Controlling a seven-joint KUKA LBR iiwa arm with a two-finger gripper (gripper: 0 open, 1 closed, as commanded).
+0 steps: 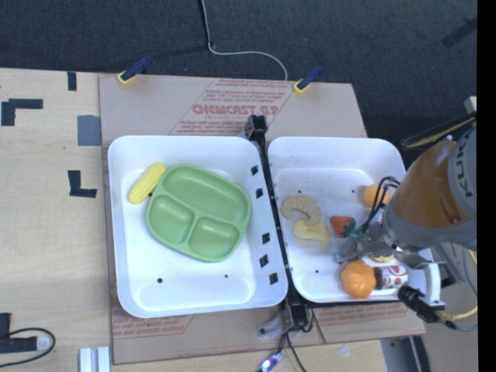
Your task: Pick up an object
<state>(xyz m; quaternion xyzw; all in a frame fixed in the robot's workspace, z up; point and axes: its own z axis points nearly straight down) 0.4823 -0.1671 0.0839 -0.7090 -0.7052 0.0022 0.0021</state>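
The right bin [325, 157] holds several small items: a tan curved pastry [300, 206], a yellow wedge [311, 232], a red piece with green [342, 225], an orange fruit [357, 279], a white bottle with a red label [390, 275] and a second orange item [377, 193] at the right wall. My gripper [358, 245] is down in this bin, just above the orange fruit and right of the yellow wedge. The wrist hides how its fingers stand.
The left bin [128, 231] carries a green sectioned plate [198, 211] and a yellow corn cob [146, 182] at its upper left. The arm's orange band [426, 188] overhangs the right bin's right wall. Black clips line the divider [267, 208] between the bins.
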